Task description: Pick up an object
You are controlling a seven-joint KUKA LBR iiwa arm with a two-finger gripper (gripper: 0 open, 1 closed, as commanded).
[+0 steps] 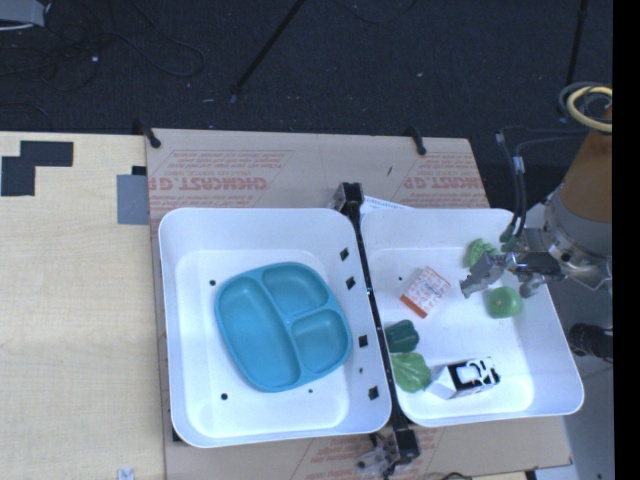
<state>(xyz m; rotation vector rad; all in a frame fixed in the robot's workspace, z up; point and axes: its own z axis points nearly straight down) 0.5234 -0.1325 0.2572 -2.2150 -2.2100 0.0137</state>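
Note:
The right bin (545,388) holds several small objects. An orange-and-white packet (427,290) lies near its middle, and a dark green piece (401,335) sits by the divider. Below that is a light green piece (411,372), with a black-and-white box (471,376) toward the front. My gripper (497,276) reaches in from the right and hangs low over the bin's right half. It sits between a green lump (478,253) at its upper left and a second green lump (503,302) just below it. I cannot make out whether either lump is held.
The left bin (180,318) carries a blue sectioned plate (282,323). A black divider strip (358,268) runs between the bins. Both bins rest on a cardboard sheet (250,173). The arm's grey wrist (575,228) overhangs the right bin's far right rim.

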